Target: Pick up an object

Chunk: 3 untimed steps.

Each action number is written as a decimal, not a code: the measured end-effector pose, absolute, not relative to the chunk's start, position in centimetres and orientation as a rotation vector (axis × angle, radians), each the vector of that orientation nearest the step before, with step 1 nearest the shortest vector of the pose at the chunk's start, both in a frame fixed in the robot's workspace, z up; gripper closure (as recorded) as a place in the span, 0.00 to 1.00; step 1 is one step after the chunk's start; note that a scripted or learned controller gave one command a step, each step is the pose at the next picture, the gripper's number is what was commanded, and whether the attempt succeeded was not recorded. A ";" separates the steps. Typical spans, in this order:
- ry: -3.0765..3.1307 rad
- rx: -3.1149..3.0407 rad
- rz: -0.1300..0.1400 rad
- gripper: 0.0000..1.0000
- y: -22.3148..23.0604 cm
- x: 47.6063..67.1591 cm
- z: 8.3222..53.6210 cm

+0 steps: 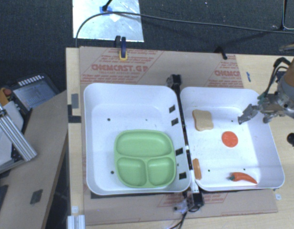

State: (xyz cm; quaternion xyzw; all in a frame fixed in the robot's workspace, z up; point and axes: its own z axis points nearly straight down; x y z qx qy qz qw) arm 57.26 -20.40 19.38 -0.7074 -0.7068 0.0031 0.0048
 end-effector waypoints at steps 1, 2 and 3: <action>-2.226 -2.219 -0.001 0.00 -20.3 57.6 20.2; -2.223 -2.219 0.001 0.00 -19.7 57.2 15.8; -2.226 -2.216 0.001 0.00 -19.6 58.0 11.2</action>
